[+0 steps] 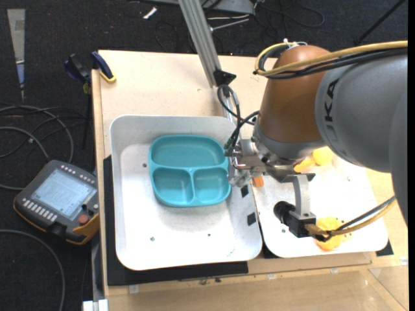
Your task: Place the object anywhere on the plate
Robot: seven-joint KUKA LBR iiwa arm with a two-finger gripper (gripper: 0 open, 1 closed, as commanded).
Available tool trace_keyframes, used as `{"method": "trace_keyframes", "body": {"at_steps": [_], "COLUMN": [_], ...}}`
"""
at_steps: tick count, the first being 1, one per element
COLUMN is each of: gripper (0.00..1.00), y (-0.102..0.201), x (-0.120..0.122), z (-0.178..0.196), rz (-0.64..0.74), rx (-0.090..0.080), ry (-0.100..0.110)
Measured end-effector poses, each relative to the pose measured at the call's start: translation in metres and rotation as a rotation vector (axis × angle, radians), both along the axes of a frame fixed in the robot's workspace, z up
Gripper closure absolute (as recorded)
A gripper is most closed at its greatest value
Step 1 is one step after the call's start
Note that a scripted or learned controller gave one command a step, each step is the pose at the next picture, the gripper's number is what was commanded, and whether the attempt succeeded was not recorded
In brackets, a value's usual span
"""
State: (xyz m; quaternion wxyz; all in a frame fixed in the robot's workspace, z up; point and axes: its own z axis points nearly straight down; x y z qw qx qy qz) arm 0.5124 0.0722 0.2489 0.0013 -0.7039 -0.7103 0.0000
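A teal plate (188,170) with three compartments lies in the left bin (130,232), toward its back. My gripper (243,173) hangs under the orange band of the arm, right at the plate's right rim, over the divide between the two bins. A small orange piece (258,182) shows just beside the gripper, and whether it is held cannot be told. The wrist hides most of the gripper.
The right bin (363,193) holds a yellow object (321,157) at the arm's edge and another yellow object (328,232) near the front, next to a black fitting (293,220). A metal pole (201,34) slants across the back. The arm covers much of the right bin.
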Motion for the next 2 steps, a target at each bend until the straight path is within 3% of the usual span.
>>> {"method": "trace_keyframes", "body": {"at_steps": [1, 2], "gripper": [1.0, 0.0], "y": [0.0387, 0.036], "x": [0.0048, 0.0052], "z": [-0.0124, -0.0116], "rz": [-0.002, -0.008], "rx": [-0.001, -0.002], "ry": [0.0, -0.001]}}
